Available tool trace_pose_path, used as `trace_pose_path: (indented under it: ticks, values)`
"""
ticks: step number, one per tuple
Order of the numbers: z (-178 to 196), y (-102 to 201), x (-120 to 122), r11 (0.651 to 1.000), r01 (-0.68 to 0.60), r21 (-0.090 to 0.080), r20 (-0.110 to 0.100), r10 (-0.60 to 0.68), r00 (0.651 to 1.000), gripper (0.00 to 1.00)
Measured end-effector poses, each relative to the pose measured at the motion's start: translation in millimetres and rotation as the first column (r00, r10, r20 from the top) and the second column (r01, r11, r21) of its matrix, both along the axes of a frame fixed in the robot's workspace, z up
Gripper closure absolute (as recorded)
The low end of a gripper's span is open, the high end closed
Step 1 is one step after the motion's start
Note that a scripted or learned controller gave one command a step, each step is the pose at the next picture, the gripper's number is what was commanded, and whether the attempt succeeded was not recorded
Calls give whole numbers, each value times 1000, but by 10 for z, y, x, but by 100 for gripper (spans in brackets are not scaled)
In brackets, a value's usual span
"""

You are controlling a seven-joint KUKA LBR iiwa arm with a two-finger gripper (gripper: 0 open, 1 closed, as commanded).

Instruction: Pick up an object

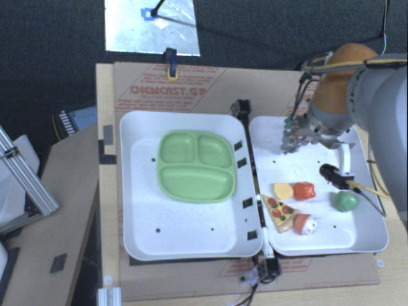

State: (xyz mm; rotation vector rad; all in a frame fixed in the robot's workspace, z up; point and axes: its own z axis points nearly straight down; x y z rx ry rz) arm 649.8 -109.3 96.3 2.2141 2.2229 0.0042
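My gripper hangs over the back left part of the right bin, with bare white floor under it and nothing seen in it. The toys lie nearer the front of that bin, well apart from the gripper. A yellow-orange piece touches a red piece. A pizza slice lies by the bin's left wall, and a small red and white piece sits just right of it. A green ball rests toward the right side.
The left bin holds a green divided plate at its middle. A black divider strip runs between the two bins. The arm's orange band and grey body loom over the right bin's back right corner.
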Motion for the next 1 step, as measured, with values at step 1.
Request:
trace_pose_path:
  ticks: [1]
  values:
    - [614,-30,101,1000,-1,0,4,1,1000,100]
